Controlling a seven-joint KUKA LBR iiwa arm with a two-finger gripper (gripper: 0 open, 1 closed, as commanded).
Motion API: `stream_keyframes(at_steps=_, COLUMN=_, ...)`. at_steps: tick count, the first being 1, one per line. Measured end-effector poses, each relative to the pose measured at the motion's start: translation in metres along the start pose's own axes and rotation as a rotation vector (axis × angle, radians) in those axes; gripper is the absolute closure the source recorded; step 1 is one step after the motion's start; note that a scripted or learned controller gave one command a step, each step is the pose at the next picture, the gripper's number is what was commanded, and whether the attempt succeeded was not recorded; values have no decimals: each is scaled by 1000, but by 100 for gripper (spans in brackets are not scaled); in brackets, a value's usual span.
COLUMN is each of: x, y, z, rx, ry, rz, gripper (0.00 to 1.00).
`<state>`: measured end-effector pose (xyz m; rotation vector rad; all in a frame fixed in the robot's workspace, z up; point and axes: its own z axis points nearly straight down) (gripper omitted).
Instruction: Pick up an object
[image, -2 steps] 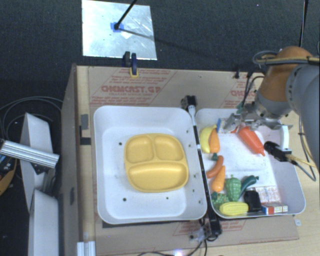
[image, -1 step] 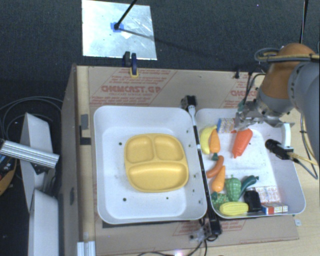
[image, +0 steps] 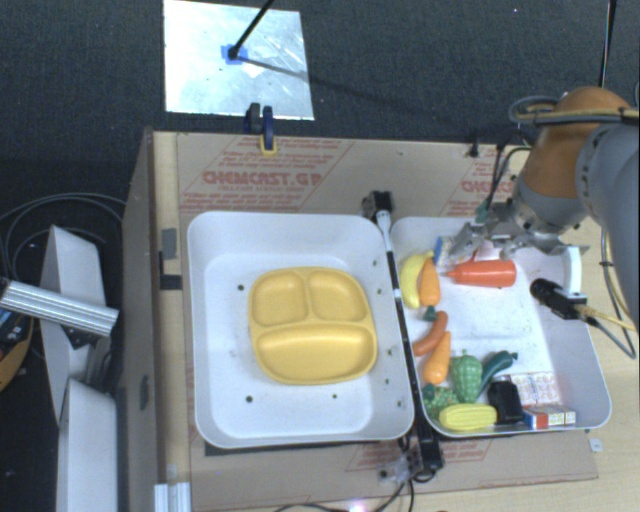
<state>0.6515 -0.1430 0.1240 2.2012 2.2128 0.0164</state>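
My gripper (image: 478, 245) hangs over the far part of the right bin (image: 590, 385), at the end of the grey arm with its orange band. Just below it lies a red-orange carrot-shaped toy (image: 483, 272), stretched left to right; whether the gripper touches it I cannot tell. Along the bin's left side are a yellow toy (image: 409, 280), an orange pepper (image: 429, 284) and two small orange carrots (image: 432, 334). At the bin's near edge sit a green vegetable (image: 465, 375), a yellow corn cob (image: 467, 417), a black block (image: 505, 401) and a small red-and-white box (image: 543, 389).
The left bin (image: 215, 300) holds a yellow divided plate (image: 311, 325) in its middle. A rim (image: 396, 310) separates the two bins. A shiny sheet (image: 238, 60) lies on the dark floor beyond the bench.
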Motion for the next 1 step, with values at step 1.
stream_keyframes(at_steps=1, x=51, y=0, z=32, rx=13, ry=-4, rz=6, gripper=0)
